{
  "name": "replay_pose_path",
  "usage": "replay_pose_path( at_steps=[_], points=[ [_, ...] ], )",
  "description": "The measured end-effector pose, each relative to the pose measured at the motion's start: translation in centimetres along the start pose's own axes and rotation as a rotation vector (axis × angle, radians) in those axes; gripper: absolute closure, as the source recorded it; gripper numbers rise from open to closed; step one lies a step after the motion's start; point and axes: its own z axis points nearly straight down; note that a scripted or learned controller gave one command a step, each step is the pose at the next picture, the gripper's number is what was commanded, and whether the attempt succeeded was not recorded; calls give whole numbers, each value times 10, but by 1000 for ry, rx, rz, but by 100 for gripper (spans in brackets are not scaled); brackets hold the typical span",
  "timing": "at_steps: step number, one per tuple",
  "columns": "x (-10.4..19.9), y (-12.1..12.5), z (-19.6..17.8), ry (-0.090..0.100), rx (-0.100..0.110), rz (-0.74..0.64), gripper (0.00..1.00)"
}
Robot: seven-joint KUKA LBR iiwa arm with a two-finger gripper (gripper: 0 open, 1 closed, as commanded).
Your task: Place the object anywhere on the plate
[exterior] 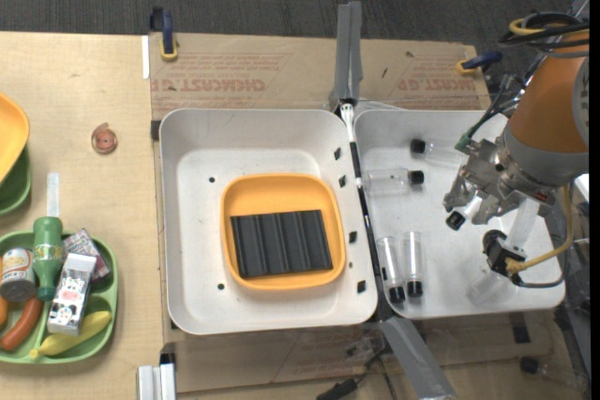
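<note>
We saw the pincer (472, 201) above the right bin (441, 122); its opening we cannot tell. 2 clear tubes (401, 265) lay below-left of it, the orange plate (281, 190) far left.

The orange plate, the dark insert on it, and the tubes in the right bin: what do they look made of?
Orange plate: likely moulded plastic, matte, uniform colour. Dark insert: ribbed, dull black, perhaps rubber or foam. Tubes: clear plastic or glass, see-through with black caps.
</note>
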Motion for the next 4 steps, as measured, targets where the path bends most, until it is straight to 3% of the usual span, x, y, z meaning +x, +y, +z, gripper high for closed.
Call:
replay_pose_path(
  at_steps=[1,2,4],
  points=[
    [40,49,-46,0,-4,-237,100],
    [40,91,-44,0,-5,-433,100],
    [61,139,-49,0,-9,-897,100]
  ],
)
